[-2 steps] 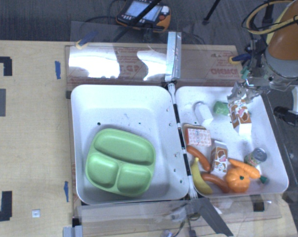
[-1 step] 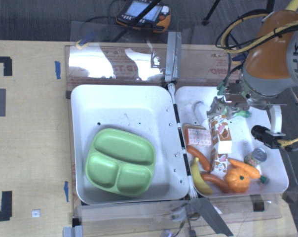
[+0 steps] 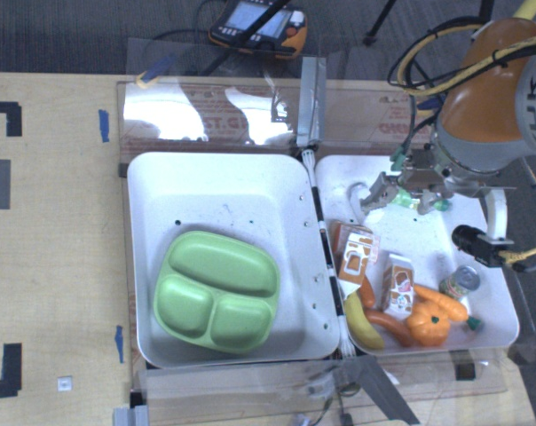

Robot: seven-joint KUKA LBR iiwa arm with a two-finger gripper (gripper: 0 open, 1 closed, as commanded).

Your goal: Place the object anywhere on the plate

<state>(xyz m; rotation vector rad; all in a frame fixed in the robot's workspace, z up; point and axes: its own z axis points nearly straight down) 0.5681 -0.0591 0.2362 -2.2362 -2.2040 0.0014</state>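
Hovering over the right white plastic bin [image 3: 503, 322], the gripper [image 3: 401, 189] seems to be lining up a pick; can't tell its state. The toy food pile [image 3: 401, 304] sits below, the green divided plate [image 3: 216, 291] waits left.

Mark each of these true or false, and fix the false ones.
1. The green plate lies in the left bin. True.
2. A banana rests on the plate. False: it lies in the right bin, near the divider.
3. The gripper hangs over the right bin. True.
4. Both cartons stand in the left bin. False: they are in the right bin.
5. The plate has three compartments. True.
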